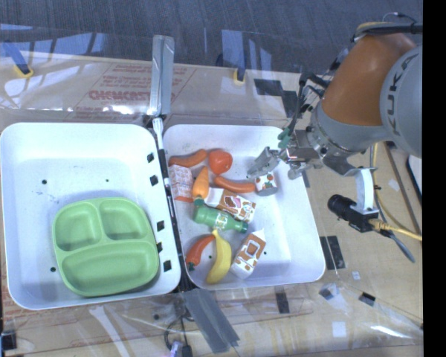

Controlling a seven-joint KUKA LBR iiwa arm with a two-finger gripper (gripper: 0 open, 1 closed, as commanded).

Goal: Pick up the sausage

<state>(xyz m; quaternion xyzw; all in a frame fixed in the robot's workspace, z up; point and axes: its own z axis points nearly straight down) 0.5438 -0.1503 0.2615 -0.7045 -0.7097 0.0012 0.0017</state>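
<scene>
Two orange-red sausage-like pieces lie in the right bin (301,222). One sausage (187,158) rests near the back left corner, touching a red tomato (220,160). The other sausage (234,185) lies in the middle, its right end next to a small pink-and-white box (266,184). My gripper (281,165) hovers over the bin's back right part, just above and to the right of that box. Its fingers stand open, and I see nothing between them.
The right bin also holds a carrot (201,183), a green bottle (217,219), a banana (219,257), a red pepper (198,249), a packet (181,181) and two cartons (240,207) (249,253). In the left bin (30,162) sits a green divided plate (104,245).
</scene>
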